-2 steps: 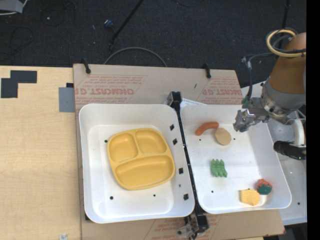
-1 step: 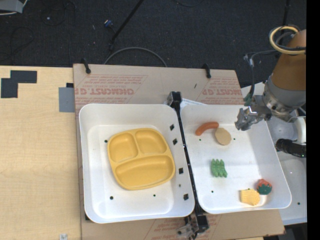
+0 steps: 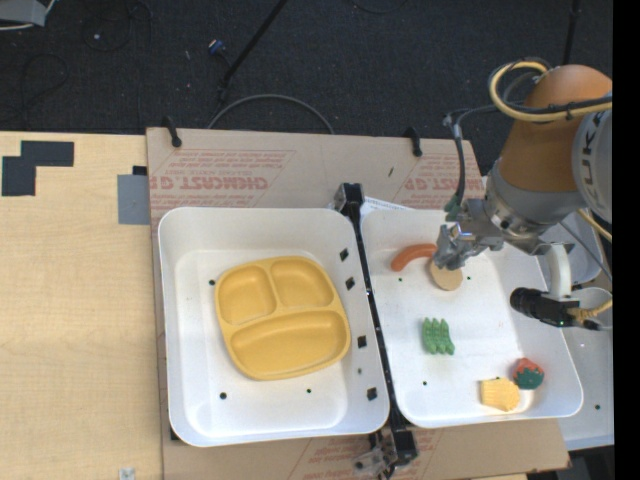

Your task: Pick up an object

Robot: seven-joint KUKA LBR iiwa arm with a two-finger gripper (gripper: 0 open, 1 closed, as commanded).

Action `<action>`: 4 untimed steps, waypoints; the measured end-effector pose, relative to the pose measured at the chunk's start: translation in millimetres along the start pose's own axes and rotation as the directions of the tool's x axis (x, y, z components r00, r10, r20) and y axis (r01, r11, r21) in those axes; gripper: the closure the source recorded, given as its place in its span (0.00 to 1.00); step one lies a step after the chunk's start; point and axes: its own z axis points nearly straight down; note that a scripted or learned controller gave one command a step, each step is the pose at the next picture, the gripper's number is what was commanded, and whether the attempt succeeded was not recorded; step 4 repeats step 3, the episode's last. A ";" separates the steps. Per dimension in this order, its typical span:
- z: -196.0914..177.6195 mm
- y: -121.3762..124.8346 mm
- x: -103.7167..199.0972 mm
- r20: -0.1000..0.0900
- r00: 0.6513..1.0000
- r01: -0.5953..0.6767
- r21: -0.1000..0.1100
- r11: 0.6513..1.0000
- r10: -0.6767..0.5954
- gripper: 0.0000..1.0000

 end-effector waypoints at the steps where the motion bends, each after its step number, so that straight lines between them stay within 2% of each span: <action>1: 7.9 -11.1 56.3 0.000 1.000 0.000 0.001 1.000 0.000 1.00; 2: 2.3 -11.6 119.1 0.000 1.000 0.002 -0.001 1.000 -0.002 1.00; 3: 12.3 -16.2 173.5 0.001 1.000 0.001 0.001 1.000 -0.001 1.00; 4: 12.3 -16.2 173.5 0.001 1.000 0.001 0.001 1.000 -0.001 1.00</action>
